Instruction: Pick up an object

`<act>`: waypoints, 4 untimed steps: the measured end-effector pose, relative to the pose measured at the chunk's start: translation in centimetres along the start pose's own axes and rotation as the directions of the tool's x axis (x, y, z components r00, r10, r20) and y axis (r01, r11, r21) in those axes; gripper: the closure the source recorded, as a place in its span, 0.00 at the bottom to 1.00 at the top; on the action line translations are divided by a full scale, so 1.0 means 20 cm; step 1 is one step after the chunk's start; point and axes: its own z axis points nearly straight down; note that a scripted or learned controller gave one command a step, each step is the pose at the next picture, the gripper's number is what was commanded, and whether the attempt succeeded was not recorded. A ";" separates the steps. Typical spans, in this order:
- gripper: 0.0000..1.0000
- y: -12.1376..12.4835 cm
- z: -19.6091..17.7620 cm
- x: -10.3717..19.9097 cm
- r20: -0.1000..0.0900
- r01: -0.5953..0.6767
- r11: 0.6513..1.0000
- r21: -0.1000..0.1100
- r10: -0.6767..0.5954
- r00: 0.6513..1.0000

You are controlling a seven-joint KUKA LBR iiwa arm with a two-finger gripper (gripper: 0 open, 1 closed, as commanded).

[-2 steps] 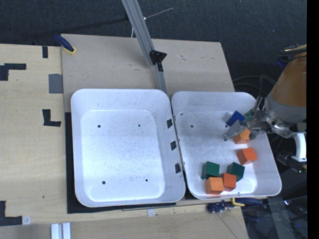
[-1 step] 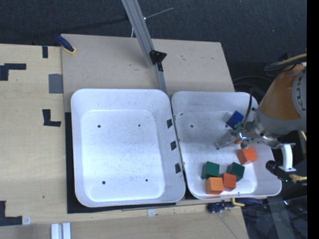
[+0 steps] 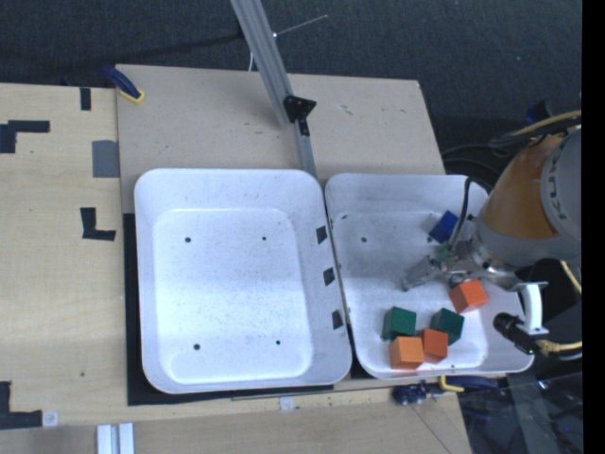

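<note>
Nearest the camera, at the lower right of the frame, four blocks cluster in the right bin (image 3: 378,197): two orange blocks (image 3: 407,351) (image 3: 436,343) touching, with two dark green blocks (image 3: 399,322) (image 3: 448,324) just above them. A third orange block (image 3: 469,294) lies just right of and below the gripper (image 3: 437,265); a blue block (image 3: 442,226) sits above it. The left bin (image 3: 151,197) fills the frame's centre-left. Whether the jaws are open or closed cannot be told, and no block is seen between them. For a sound grasp, the gripper should probably centre over one isolated block, such as the lone orange one, descend squarely, and avoid the crowded cluster.
</note>
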 end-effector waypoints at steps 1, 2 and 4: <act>1.00 0.00 -0.06 0.00 -0.002 0.002 1.000 -0.001 -0.002 1.000; 1.00 0.04 -0.35 0.00 0.001 0.000 1.000 -0.009 0.000 1.000; 1.00 0.10 -0.87 0.03 0.001 0.001 1.000 -0.009 -0.001 1.000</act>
